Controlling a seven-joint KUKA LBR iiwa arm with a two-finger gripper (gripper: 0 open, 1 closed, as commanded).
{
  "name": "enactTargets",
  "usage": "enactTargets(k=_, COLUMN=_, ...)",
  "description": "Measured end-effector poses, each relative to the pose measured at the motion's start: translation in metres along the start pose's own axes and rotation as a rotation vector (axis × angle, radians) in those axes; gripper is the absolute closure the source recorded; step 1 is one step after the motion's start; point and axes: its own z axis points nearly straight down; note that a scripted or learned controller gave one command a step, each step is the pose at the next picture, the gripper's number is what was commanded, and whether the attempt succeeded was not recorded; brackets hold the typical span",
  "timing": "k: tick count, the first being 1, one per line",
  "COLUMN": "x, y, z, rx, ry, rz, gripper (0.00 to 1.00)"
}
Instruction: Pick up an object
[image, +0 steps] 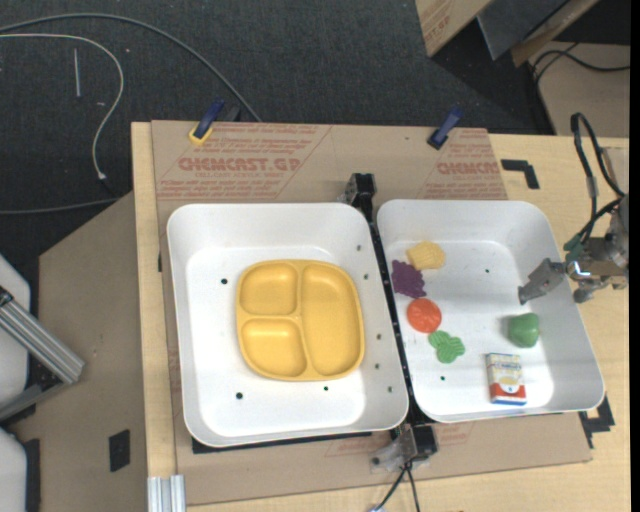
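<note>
The right bin (560, 240) holds several small toys: a yellow piece (427, 256), a purple grape bunch (407, 278), an orange-red round fruit (424, 316), a green leafy piece (447, 347), a green round piece (523, 329) and a small white carton (507, 379). My gripper (562, 288) hangs over the bin's right side, just above and to the right of the green round piece. It is open, and nothing sits between its fingers.
A yellow divided plate (300, 319) lies in the middle of the left bin (200, 250). A black bar with clamps separates the bins. Cables run along the bench's right side near the arm.
</note>
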Motion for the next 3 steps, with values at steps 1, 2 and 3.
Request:
enactTargets(k=1, x=0.003, y=-0.008, z=0.060, rx=0.006, ry=0.003, rz=0.000, gripper=0.00)
enactTargets(k=2, x=0.001, y=-0.008, z=0.102, rx=0.004, ry=0.002, rz=0.000, gripper=0.00)
enactTargets(k=3, x=0.002, y=-0.009, z=0.140, rx=0.003, ry=0.002, rz=0.000, gripper=0.00)
